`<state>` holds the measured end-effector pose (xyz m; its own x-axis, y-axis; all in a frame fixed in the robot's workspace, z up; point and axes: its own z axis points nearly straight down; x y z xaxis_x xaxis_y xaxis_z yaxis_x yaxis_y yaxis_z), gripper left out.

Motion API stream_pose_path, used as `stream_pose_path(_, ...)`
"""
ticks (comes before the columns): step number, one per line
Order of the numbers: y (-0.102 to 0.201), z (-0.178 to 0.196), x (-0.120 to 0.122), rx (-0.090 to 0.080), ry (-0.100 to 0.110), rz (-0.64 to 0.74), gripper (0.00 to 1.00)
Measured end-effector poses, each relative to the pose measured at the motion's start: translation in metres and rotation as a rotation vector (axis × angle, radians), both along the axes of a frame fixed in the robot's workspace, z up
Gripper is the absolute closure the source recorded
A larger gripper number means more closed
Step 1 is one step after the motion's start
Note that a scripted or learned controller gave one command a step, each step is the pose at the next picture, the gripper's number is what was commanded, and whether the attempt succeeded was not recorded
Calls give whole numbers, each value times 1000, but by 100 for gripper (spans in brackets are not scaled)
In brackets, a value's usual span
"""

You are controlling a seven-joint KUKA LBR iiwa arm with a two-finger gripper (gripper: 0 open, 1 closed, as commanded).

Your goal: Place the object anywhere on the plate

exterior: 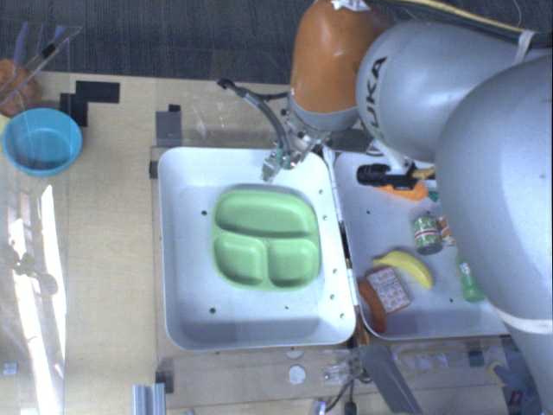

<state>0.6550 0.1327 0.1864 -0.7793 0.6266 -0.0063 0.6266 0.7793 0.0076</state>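
A green plate (263,236) with three compartments lies in the middle of the left white bin (186,258). My gripper (274,166) hangs over the bin's far side, just beyond the plate's far rim. Its tip is small and blurred. Whether anything is held there cannot be made out. The arm's orange band and grey body cover much of the right bin's far side.
The right bin (432,322) holds a banana (406,266), a small can (425,233), a brown packet (386,294), a green bottle (470,284) and an orange item (410,190). A blue bowl (41,140) stands on the bench at far left.
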Motion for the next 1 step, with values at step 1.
stream_pose_path(1,42,-89,-53,2,-2,97,100)
